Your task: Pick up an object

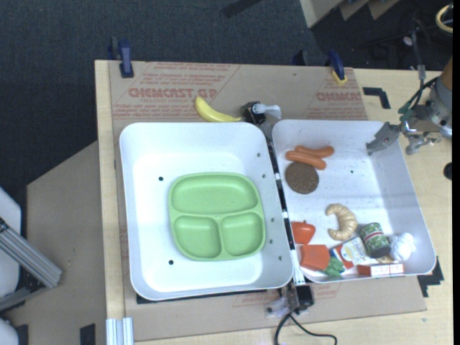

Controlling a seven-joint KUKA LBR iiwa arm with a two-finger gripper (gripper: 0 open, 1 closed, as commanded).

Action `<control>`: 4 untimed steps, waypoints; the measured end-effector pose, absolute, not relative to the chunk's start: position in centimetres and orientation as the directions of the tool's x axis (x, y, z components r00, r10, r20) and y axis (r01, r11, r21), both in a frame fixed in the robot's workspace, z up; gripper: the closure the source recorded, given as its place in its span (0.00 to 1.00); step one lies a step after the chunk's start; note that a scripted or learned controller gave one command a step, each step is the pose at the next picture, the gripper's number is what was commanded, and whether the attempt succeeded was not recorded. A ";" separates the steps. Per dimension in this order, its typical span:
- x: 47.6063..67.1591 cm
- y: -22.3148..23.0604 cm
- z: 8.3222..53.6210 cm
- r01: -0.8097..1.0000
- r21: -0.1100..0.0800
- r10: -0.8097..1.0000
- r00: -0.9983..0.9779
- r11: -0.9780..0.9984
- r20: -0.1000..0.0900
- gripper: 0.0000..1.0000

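Fingers (379, 141) look spread apart w/ nothing between them; gripper (397, 141) sits over the far right rim of the right bin (402, 165), touching none of the items as far as can be seen. One finger points down-left toward the bin floor, the other is nearer the wrist side. Arm (440, 110) enters from the right edge.

Pickable stuff is all in the right bin, apart from the gripper:
- sausages (309, 155), orange, far-left corner, side by side
- brown disc (302, 179) just in front of them
- croissant (342, 221) mid-bin, curved
- red pepper piece (303, 231) by the left wall, orange-red block (314, 256) in front of it, green bit (334, 267) touching the block
- small carton (352, 250) beside a dark can (372, 239); pale clear item (402, 246) to the can's right
- flat red/white box (381, 269) at the near rim

Left bin (140, 192) holds a green divided plate (215, 216), 3 compartments. Banana (215, 112) lies on the bench board (172, 85) behind the left bin, outside both bins. Blue clamps (126, 56) at the board's far edge.
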State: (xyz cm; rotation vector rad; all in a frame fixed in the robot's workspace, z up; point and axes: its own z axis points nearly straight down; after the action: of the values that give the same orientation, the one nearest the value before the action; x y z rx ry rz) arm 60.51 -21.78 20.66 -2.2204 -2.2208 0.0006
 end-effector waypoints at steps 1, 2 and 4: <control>62.6 -15.5 18.0 1.000 -0.004 1.000 -0.005 0.005 0.002 0.00; 63.7 -11.1 13.0 1.000 -0.003 1.000 -0.002 0.002 0.001 0.00; 65.5 -10.6 8.5 1.000 -0.012 1.000 0.001 -0.001 0.005 0.00</control>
State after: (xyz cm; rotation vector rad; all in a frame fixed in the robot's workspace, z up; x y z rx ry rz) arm 65.48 -10.60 8.51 -2.2148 -2.2115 0.0077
